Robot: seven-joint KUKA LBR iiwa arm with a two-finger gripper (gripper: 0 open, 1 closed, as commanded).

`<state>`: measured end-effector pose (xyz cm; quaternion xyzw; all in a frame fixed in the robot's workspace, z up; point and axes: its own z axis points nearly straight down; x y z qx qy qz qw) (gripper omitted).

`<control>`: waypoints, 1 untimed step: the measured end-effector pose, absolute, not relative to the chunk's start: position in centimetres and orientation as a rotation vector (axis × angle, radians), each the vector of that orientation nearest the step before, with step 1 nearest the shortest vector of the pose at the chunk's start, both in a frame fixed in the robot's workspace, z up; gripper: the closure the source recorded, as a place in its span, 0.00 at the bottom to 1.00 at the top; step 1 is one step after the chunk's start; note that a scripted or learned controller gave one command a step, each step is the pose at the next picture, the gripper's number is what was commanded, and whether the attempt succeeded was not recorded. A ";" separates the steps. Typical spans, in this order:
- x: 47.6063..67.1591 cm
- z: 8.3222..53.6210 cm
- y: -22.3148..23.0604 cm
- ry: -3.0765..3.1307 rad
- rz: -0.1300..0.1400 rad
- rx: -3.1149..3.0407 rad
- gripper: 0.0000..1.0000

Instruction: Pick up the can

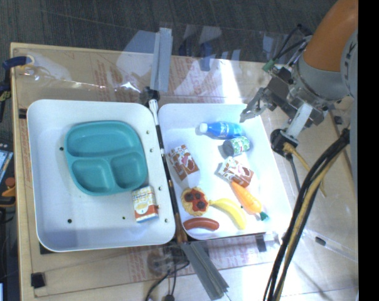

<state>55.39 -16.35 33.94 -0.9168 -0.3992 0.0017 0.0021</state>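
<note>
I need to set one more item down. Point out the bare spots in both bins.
Left bin: bare floor all around the teal tray, widest along the near edge left of the small carton. Right bin: a bare patch at the far left corner, left of the blue bottle. Its middle and near end are crowded around the can.

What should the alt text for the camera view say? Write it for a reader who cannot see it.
A grey and orange robot arm's gripper hovers at the right bin's far edge, near a blue bottle and a small can lying among toy foods. The left bin holds a teal divided tray and a small carton.
</note>
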 end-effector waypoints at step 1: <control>64.4 22.8 -18.0 -1.486 0.009 -2.762 0.00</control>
